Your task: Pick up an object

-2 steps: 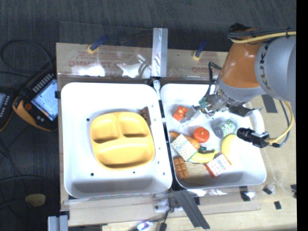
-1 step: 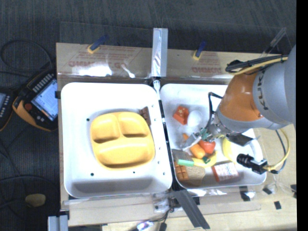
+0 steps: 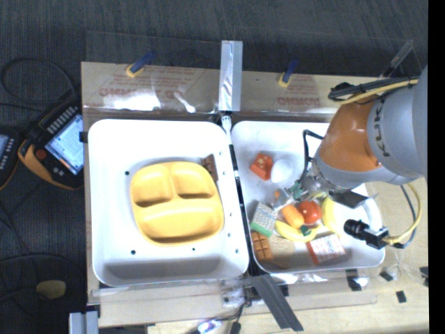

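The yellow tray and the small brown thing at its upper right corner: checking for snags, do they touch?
Touching: the camera view shows the small brown thing pressed against the yellow tray rim, no gap.

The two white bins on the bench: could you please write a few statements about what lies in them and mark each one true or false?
1. The yellow tray lies in the left bin. True.
2. The yellow tray has a single compartment. False: it is divided into three.
3. The tomato lies in the right bin. True.
4. The white egg rests on the yellow tray. False: it lies in the right bin, beside the small red piece.
5. The arm hangs over the left bin. False: it is over the right bin.
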You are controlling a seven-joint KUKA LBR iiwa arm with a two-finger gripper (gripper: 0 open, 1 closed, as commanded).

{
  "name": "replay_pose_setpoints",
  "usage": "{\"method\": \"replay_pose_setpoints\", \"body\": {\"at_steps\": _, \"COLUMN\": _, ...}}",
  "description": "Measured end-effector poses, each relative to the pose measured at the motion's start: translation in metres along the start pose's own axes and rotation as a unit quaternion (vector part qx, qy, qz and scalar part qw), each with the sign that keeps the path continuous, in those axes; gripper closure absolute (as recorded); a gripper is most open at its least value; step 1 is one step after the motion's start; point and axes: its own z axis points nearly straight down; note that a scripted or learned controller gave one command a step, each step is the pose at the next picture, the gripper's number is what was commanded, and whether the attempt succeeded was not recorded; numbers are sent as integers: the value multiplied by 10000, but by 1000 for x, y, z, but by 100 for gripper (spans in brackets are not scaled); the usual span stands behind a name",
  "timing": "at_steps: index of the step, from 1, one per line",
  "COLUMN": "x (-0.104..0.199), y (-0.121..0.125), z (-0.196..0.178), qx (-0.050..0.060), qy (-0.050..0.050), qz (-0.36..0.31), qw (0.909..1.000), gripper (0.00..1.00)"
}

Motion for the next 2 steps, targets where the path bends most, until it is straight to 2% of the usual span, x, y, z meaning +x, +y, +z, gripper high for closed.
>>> {"method": "replay_pose_setpoints", "body": {"at_steps": 1, "x": 29, "y": 83, "z": -86, "qx": 59, "qy": 22, "qz": 83, "qw": 9999, "gripper": 100}}
{"method": "replay_pose_setpoints", "body": {"at_steps": 2, "x": 97, "y": 76, "z": -141, "qx": 68, "qy": 14, "qz": 1171, "qw": 9931, "gripper": 100}}
